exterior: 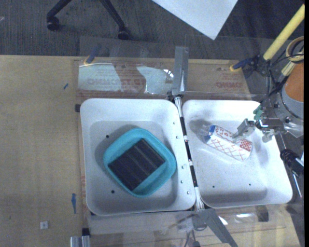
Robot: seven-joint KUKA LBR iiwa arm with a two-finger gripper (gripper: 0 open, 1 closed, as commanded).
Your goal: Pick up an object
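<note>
Task obj: a tube point(228, 142), white w/ red pattern and a blue-and-clear cap end, lying flat in the right bin point(231, 193). It sits in the bin's upper half, long axis running from about 10 o'clock (cap end) to 4 o'clock (flat red-marked end). It rests on the bin floor, apart from the bin walls.

End effector point(251, 129) is at the tube's 2 o'clock side, just over its flat end; one grey finger point(241, 129) slants down toward the tube and looks to touch or nearly touch its top edge. A 2nd finger shows near the bin's 3 o'clock rim, well apart from the 1st, so the fingers stand spread wide; tube not between them. Arm body w/ orange band point(295, 82) sits at the view's 3 o'clock edge.

Left bin point(130, 113) touches the right bin along a centre seam. In it, towards 6 o'clock: a teal tray point(166, 161) turned diamond-wise, w/ a dark ribbed block point(136, 164) lying inside it.

Both bins rest on a tan surface point(38, 144). At 12 o'clock beyond it: grey carpet, chair-base legs point(84, 9), a white sheet point(195, 12).
</note>
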